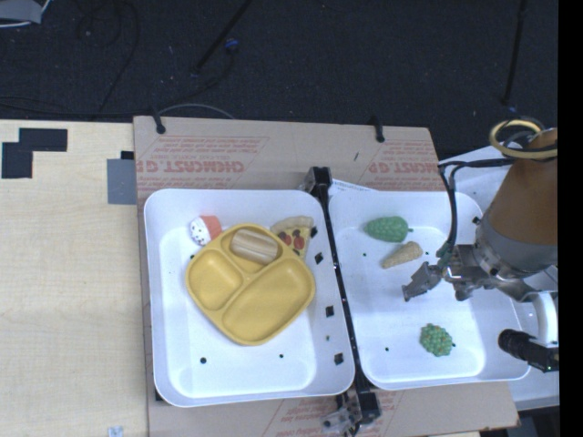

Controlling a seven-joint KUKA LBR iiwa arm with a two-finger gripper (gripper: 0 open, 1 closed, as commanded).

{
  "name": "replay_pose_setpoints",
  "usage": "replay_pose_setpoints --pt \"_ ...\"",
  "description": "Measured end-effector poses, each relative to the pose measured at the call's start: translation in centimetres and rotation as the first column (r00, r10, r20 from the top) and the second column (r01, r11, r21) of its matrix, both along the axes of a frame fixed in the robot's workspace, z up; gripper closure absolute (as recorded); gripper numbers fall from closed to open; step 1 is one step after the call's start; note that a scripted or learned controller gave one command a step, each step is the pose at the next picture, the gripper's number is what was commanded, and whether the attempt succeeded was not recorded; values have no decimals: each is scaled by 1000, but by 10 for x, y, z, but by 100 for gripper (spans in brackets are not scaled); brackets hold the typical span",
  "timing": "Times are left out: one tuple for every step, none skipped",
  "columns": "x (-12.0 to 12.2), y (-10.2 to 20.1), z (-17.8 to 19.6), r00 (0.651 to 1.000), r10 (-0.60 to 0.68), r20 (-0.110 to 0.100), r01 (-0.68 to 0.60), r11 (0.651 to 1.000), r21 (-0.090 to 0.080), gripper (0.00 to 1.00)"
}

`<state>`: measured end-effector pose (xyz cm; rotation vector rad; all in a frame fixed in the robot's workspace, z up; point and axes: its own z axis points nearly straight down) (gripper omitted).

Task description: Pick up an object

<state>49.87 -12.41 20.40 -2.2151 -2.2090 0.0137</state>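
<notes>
Two shallow white bins sit side by side on a cardboard-covered bench. The arm (528,208), grey with an orange band, reaches in over the right bin (383,358) from its right edge. Its gripper (426,282) hangs near the middle of that bin, with nothing visible between its tips; from here I cannot tell how far it is open.

Three small toy foods lie in the right bin. A tan cone (402,255) rests just beside the gripper, toward the far edge. A green pod (387,228) lies near the far edge, and a green bunch (436,340) lies toward the near right corner. All look light, stiff and smooth, likely plastic, so they may slip or roll when pinched. The cone seems the nearest target; gripping across its thicker end would probably hold best.

The left bin (173,353) holds a yellow tray (250,294) with a bun (253,244) in its far compartment. A pizza slice (293,235) and a small red and white piece (204,229) lie near the far edge.
</notes>
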Motion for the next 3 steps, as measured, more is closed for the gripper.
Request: replay_pose_setpoints --pt "3 0 5 1000 2 11 -2 1000 -2 0" --pt "-1 11 -46 1000 3 7 -3 1000 0 0" --pt "-1 10 -110 1000 3 6 -3 1000 0 0"
